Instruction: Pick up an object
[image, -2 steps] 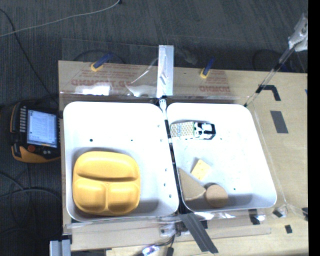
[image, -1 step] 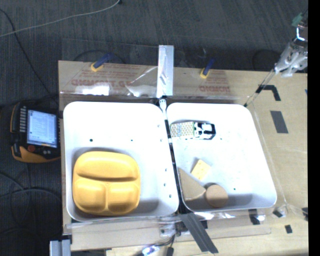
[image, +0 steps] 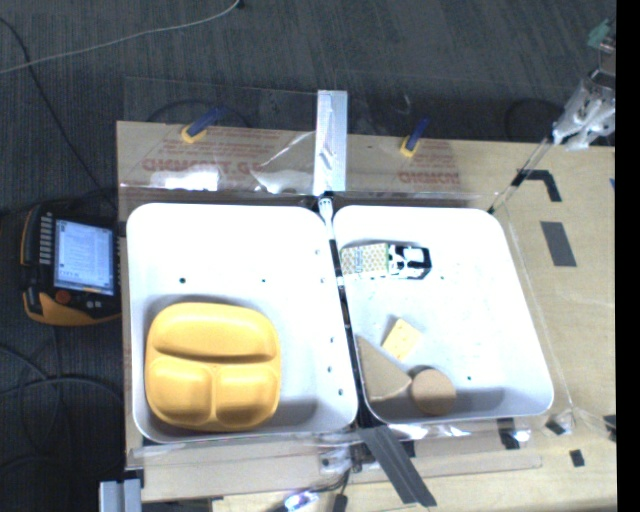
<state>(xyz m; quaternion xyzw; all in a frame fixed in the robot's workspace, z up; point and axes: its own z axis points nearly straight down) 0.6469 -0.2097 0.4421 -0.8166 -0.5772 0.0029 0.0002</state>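
Observation:
A large yellow moulded object (image: 212, 365), shaped like a loaf with three lobes, lies in the front of the left bin (image: 230, 240). The right bin (image: 500, 300) holds a flat packet (image: 385, 259) with a speckled and black-and-white print near its back left corner. A small pale yellow square piece (image: 401, 339) lies further forward. At the front a brown wedge (image: 383, 375) rests against the bin's left wall, and a tan round object (image: 433, 390) touches it on the right.
A metal bar (image: 331, 140) stands behind the seam between the bins. A control pendant (image: 70, 265) with a lit screen lies on the floor at the left. Clear plastic sheeting and two clamps (image: 205, 124) sit behind the bins. A pale fixture (image: 585, 110) is at the top right.

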